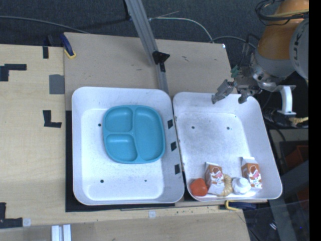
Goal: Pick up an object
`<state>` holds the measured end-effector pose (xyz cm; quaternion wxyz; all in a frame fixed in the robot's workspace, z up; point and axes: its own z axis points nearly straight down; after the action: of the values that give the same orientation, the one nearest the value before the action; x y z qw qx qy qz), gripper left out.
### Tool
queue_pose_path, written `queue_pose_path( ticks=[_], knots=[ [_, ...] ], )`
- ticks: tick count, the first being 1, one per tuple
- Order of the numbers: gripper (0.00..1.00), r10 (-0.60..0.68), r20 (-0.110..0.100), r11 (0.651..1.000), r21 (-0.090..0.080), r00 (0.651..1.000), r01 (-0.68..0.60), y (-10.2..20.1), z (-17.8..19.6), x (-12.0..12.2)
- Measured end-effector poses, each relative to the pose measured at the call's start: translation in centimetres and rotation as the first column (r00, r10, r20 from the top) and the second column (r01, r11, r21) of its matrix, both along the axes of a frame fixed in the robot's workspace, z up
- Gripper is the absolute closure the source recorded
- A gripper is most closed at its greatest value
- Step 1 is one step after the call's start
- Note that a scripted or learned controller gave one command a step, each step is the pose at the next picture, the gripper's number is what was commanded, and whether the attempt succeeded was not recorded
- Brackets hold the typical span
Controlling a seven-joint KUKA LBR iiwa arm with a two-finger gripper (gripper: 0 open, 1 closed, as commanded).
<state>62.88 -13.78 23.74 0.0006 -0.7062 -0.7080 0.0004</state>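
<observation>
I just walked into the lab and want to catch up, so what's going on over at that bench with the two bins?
A grey and orange robot arm reaches in from the right, its gripper open over the far edge of the right bin, holding nothing. The pickable items sit bunched in that bin's near corner: an orange ball, two small cartons and a white bottle. The left bin holds a blue divided plate. No pick has happened yet.

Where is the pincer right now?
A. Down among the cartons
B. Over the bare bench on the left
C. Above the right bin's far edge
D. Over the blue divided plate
C: the pincer hangs at the right bin's far rim, apart from the cartons.
</observation>
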Motion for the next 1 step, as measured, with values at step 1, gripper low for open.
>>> queue_pose_path(
  ticks=[1],
  knots=[
    [0.0, 0.0, 0.0, 1.0, 0.0, 1.0, 0.0, 0.0, 0.0, 0.0]
  ],
)
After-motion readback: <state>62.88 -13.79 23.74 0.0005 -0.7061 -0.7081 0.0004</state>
